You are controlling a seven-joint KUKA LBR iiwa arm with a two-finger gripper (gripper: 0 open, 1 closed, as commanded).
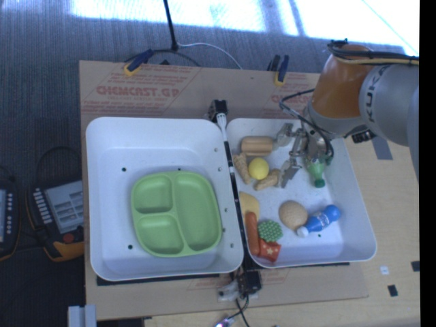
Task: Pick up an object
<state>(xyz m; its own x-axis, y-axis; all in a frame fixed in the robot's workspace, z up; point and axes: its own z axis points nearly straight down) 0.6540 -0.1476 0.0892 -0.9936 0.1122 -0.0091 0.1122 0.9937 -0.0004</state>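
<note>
My gripper (287, 155) hangs low over the upper middle of the right bin (357, 213), and its two fingers stand open with nothing between them. Just left of it lie a tan bun (257, 144), a yellow lemon (259, 168) and a small bread piece (268, 180). A green bottle (317, 173) lies close on its right side. Further toward the front are a tan potato (293, 214), a blue and white bottle (320, 220), an orange sausage (252, 229) and a green and red piece (270, 240).
The left bin (109, 148) holds a green divided plate (177, 213). A raised wall (231, 182) separates the two bins. The arm's orange band (340, 87) sits over the right bin's back edge. A yellow wedge (249, 201) and a corn-like piece (240, 165) lie along the divider.
</note>
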